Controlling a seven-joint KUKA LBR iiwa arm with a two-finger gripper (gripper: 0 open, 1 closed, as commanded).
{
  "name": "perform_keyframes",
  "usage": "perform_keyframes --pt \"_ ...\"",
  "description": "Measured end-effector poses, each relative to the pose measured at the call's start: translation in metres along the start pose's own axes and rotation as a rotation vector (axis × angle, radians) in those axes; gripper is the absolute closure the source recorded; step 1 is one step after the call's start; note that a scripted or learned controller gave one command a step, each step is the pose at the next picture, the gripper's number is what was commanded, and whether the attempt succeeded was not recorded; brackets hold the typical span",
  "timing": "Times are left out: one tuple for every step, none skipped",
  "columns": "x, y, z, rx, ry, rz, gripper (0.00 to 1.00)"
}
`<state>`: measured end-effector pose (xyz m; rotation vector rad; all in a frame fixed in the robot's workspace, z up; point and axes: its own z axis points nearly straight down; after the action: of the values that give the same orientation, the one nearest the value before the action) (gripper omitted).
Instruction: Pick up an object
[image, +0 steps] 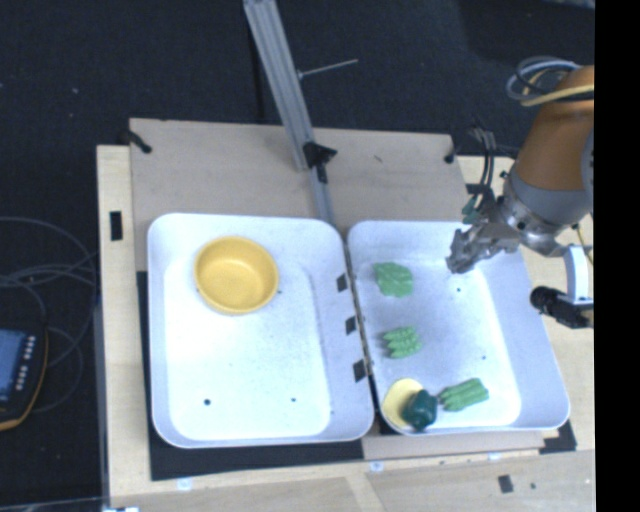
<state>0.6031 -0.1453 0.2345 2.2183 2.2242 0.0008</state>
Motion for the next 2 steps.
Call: perform_keyframes --pt "0.053 -0.024 0.002 0.0 0.0 0.0 1.0" --pt "0.109 -0.037 -0.009 -0.001 0.001 -0.002 1.0"
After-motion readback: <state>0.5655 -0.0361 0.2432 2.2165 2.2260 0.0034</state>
